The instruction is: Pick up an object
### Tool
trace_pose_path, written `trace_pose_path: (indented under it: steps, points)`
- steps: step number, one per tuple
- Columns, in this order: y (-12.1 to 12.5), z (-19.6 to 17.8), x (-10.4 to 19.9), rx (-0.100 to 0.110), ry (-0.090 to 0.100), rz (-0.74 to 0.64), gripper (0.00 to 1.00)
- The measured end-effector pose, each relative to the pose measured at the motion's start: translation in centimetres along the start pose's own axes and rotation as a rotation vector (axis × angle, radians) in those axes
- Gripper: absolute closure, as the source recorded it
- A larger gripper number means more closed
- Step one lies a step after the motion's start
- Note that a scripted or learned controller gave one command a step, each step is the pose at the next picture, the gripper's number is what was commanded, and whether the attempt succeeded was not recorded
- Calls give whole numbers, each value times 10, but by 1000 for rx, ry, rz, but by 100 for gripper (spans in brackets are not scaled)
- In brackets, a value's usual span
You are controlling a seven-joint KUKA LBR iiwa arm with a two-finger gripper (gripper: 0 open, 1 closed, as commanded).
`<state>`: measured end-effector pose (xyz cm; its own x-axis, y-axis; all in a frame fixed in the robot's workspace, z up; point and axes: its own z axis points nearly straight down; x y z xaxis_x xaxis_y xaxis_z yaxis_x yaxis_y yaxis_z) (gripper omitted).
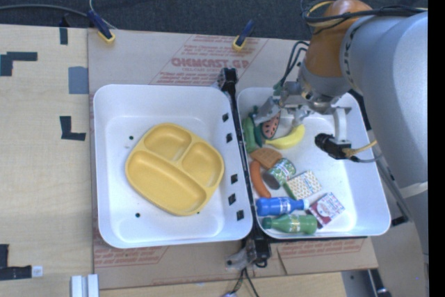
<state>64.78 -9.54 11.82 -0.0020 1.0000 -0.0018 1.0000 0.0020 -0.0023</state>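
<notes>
Right bin [361, 215] — the objects for picking lie clustered along its left half: one yellow banana [288, 138], curved, beside one watermelon slice [271, 127]; one orange carrot [259, 179]; one small can [281, 170] with a green label; one blue bottle [280, 206]; one green bottle [290, 223]; one checkered packet [304, 185]; one red-and-white packet [326, 207]. Their labels are too small to read. The gripper [286, 110] hangs over the banana and watermelon; whether it is open or closed cannot be told. Left bin [111, 149] — one yellow divided plate [174, 167]. Cardboard [201, 65] beneath bears red print, "CHEMCAST GP".
</notes>
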Motion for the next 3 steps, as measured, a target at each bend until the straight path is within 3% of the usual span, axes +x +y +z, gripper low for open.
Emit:
trace_pose_path:
  steps: [1, 2, 3]
  points:
    - [0, -9, 0, 1, 0, -1, 100]
    - [0, -9, 0, 1, 0, -1, 0]
    - [21, 34, 0, -3, 0, 1, 0]
